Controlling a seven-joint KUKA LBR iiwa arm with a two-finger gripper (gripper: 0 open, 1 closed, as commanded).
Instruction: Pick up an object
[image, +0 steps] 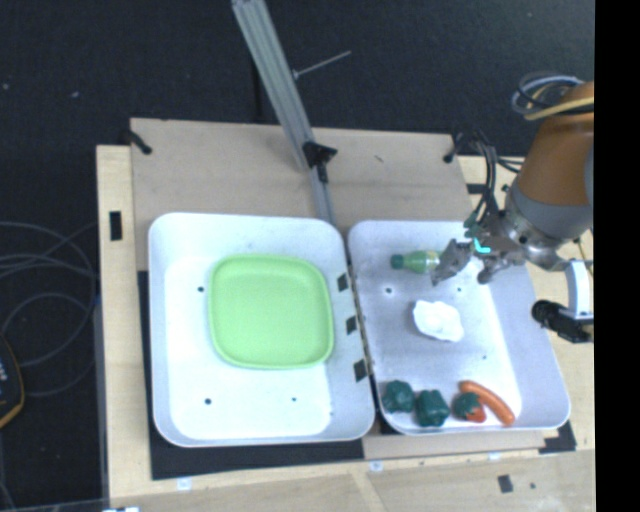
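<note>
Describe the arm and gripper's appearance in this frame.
The arm has an orange band over a grey wrist section, with dark cables looping beside it. The gripper is a small dark and grey two-finger unit with a spot of teal light at its base.

The gripper (472, 262) hung over the right bin (530, 330), fingers apart, just beside a small green bottle (415, 262). A white lump (438, 320) lay mid-bin. Along the near edge sat two dark green pieces (416, 402) and an orange carrot (488, 401) (leafy end leftward). The left bin (180, 250) held a green plate (270, 311).
</note>
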